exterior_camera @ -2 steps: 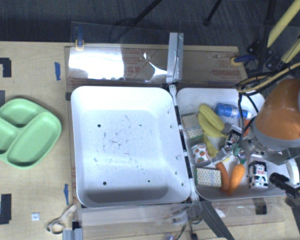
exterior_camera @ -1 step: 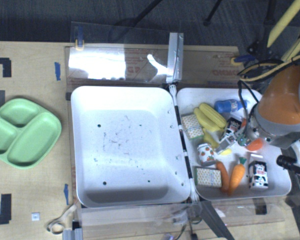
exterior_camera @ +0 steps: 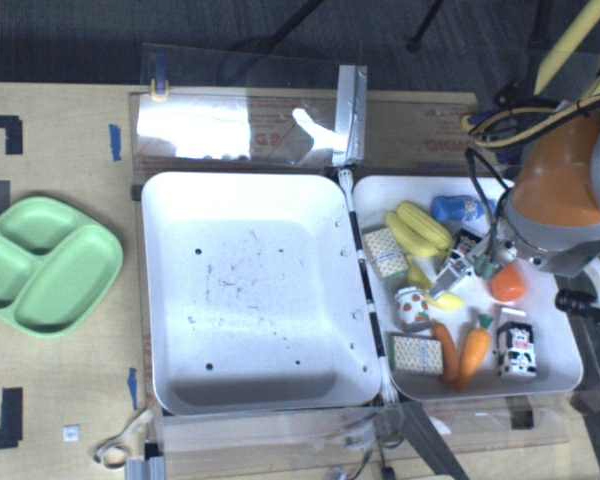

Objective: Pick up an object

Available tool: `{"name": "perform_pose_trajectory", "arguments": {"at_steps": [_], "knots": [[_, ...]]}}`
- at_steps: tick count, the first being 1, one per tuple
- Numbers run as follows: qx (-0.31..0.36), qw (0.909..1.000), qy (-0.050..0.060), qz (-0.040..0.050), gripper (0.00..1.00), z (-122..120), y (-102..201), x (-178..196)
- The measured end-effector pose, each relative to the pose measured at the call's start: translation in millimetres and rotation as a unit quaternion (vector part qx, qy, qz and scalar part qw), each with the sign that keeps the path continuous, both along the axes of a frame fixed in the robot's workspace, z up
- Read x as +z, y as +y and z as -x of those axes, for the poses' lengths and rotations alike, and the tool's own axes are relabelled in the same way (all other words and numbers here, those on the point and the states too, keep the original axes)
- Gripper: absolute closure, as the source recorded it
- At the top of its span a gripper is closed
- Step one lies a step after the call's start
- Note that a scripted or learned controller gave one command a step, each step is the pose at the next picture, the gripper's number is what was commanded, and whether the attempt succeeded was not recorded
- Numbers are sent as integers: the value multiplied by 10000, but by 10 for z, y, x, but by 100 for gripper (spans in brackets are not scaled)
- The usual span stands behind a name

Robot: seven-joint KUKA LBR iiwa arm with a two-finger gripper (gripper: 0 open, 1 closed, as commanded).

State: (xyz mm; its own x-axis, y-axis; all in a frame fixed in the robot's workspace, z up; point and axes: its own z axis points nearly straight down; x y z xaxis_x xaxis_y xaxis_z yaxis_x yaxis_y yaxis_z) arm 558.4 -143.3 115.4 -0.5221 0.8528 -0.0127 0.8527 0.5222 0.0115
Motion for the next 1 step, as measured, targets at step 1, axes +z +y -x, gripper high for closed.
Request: {"name": "perform_pose_trajectory", "arguments": {"at_steps": [1], "knots": [[-452,9990,32,-23,0,-2,367,94]]}}
